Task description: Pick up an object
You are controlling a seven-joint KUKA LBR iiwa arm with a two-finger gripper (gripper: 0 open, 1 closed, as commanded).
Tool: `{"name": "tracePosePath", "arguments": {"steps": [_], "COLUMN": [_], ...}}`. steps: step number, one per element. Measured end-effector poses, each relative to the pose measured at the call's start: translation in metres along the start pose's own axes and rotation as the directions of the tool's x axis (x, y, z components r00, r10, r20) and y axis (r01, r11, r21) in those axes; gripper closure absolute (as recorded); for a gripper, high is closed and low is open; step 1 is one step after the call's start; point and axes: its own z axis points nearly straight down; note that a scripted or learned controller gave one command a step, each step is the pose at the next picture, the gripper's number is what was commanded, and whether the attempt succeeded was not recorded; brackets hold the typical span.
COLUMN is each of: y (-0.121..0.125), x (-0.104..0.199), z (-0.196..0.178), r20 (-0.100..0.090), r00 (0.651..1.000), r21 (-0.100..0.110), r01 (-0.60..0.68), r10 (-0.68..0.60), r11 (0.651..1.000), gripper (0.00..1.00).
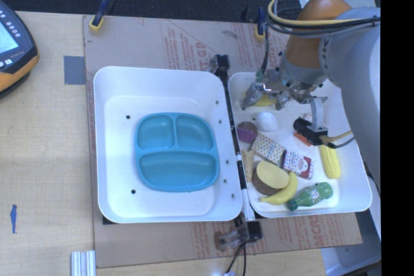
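White plastic makes up both shallow bins on the tan wooden counter (45,158). Taking the right-hand white bin (352,194) as landmark: the left-hand white bin (110,139) sits against its left wall and carries a light blue three-compartment plastic tray (176,152). At the landmark's far end the grey arm's tool (277,94) hangs low over a small yellow item that is partly hidden; whether the tool is spread or pressed together cannot be told. Just nearer lie a white egg-shaped ball (266,120) and a purple round toy (246,133). Mid-bin rest a checkered flat packet (268,148), a red-and-white small carton (299,163) and a yellow toy corn cob (330,161). Along the landmark's near wall sit a brown-and-cream round slice (266,178), a yellow toy banana (283,192) and a green toy bottle (312,195).
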Motion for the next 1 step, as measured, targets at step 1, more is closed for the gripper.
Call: {"name": "tracePosePath", "arguments": {"steps": [1], "y": [-0.0922], "x": [0.0534], "z": [-0.1068], "r20": [-0.003], "r00": [1.000], "r21": [-0.001], "r01": [0.002], "r10": [-0.002], "r11": [1.000], "gripper": [0.00]}}
